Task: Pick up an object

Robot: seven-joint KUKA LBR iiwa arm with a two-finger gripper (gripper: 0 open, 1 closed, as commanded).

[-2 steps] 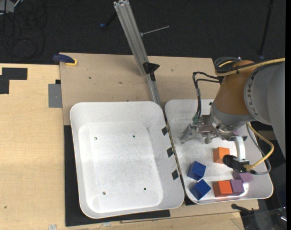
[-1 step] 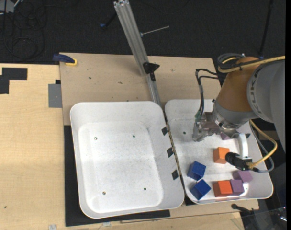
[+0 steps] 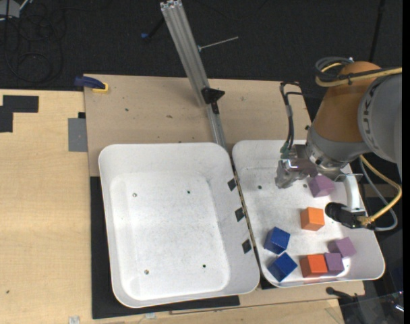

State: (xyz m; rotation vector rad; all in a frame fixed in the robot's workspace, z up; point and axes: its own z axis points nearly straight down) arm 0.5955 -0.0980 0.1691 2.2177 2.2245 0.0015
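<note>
My gripper (image 3: 286, 175) hangs over the upper middle of the right bin (image 3: 266, 155), its grey fingers pointing down toward the bin floor. Nothing shows between the fingers. A purple block (image 3: 320, 185) lies just right of the gripper, partly under the wrist. An orange cube (image 3: 312, 219) sits lower right of it. Two blue cubes (image 3: 278, 239) (image 3: 283, 266) lie near the bin's lower left. Along the front rim sit an orange block (image 3: 315, 264) and purple blocks (image 3: 334, 262) (image 3: 343, 248).
The left bin (image 3: 164, 160) sits beside the right one, with black clips (image 3: 238, 213) along the shared edge. A slanted metal rail (image 3: 191, 66) rises behind the bins. The arm's cables (image 3: 367, 214) loop at the right.
</note>
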